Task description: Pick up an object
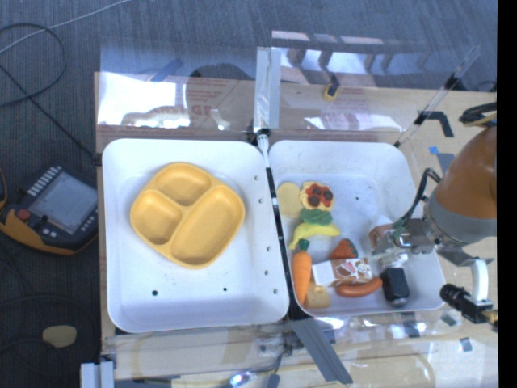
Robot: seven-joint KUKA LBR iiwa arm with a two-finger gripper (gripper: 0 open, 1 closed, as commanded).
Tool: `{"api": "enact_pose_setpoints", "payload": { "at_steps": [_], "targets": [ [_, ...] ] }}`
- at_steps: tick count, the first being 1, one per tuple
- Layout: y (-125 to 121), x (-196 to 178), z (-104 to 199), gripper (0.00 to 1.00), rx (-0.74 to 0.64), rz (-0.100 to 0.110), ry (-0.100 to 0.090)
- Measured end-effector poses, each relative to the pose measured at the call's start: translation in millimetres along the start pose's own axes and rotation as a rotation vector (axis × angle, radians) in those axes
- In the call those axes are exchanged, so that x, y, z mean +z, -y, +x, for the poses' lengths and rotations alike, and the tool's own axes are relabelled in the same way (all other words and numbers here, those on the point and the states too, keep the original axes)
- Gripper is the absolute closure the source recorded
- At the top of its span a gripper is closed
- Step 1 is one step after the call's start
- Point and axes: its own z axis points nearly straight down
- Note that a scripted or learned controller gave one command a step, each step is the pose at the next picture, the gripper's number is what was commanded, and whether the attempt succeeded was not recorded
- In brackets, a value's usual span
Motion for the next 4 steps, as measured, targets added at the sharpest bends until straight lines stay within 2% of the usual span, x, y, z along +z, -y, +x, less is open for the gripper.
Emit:
{"api": "enact_pose_setpoints", "payload": {
  "at_steps": [1, 2, 3, 4],
  "targets": [
    [-36.7, -69.8, 54.2, 1.00, 0.110, 0.001, 0.000],
    [-36.7, -69.8, 54.1, 0.00, 0.110, 0.001, 0.000],
    [-12.7, -50.5, 132.1, 0.00, 0.175, 0.003, 0.000],
    [-12.7, -58.6, 132.5, 1.00, 0.174, 0.007, -0.001]
  ]
}}
